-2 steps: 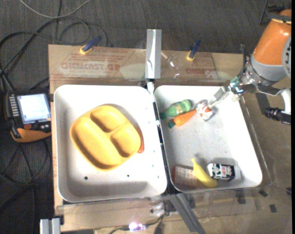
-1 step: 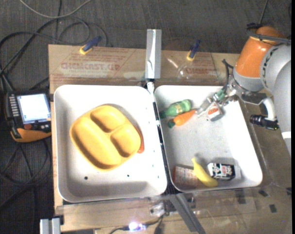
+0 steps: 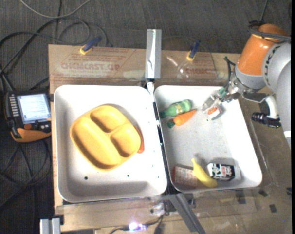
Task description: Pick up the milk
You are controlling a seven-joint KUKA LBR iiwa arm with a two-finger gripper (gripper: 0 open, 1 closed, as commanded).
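The milk carton (image 3: 221,170) lay on its side near the front edge of the right bin (image 3: 249,145), just beside a banana (image 3: 204,175) that rested partly over a flat reddish packet (image 3: 185,176). Well apart from it, at the bin's far right corner, the gripper (image 3: 214,104) hung with its fingers spread and nothing between them, near a carrot (image 3: 182,118) and a green bottle (image 3: 176,107). The left bin (image 3: 64,179) held a yellow divided plate (image 3: 106,136).

We see our grey arm (image 3: 279,67) reaching in from the right, orange band (image 3: 257,52) above the wrist, gripper (image 3: 214,105) angled down-left.
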